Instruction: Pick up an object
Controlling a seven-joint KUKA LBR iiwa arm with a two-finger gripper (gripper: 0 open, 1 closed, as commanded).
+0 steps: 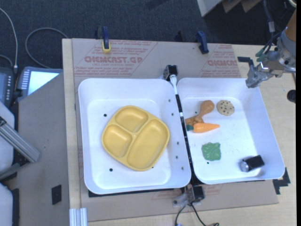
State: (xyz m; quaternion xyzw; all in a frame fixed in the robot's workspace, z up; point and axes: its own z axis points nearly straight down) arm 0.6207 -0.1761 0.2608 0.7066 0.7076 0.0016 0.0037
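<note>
From my remote station, the gripper (252, 79) hangs over the far right corner of the right bin (270, 126), carrying nothing that I can see; whether it is spread or closed I cannot tell at this size. By my reading the pick has not begun. Every candidate lies below and to the left of the gripper on the bin floor: a cookie (225, 108) nearest, a toy drumstick (203, 110) touching a toy carrot (205, 127), a green leaf-like piece (211, 151), and a small black-and-silver object (252, 163) toward the near edge. Far left of the gripper, a yellow divided plate (136, 138) sits in the left bin (89, 126). Nothing blocks a descent; the cookie sits apart, the easiest target.
</note>
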